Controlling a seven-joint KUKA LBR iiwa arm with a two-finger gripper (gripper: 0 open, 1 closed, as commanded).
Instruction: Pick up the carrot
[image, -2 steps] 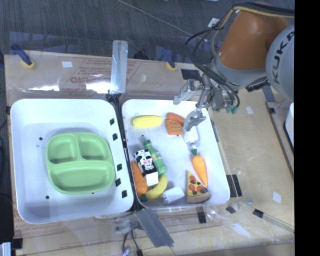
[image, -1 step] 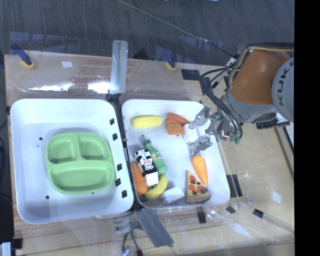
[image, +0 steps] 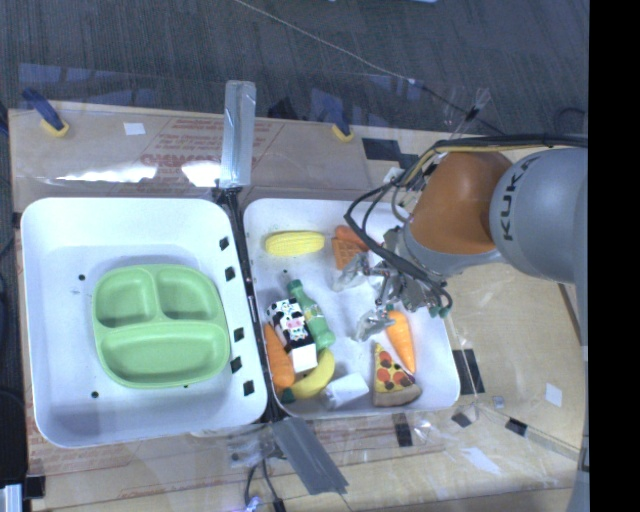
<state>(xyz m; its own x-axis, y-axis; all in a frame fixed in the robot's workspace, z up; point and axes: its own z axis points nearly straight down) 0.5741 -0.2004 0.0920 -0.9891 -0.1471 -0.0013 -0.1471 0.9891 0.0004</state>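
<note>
Carrot (image: 401, 340) lies in right bin (image: 440, 375) above the pizza slice (image: 390, 375), gripper (image: 385, 305) touching its top end, can't tell jaw state, so nothing lifted yet — grasp and lift remain.

Even, moderately bright light falls from overhead. The two white bins (image: 40, 300) look slightly washed out, with soft grey shadows along their inner walls. Glare streaks the clear plastic sheet (image: 120, 172) at the counter's (image: 520, 400) far left edge. The picture is soft and grainy; small details blur.
</note>
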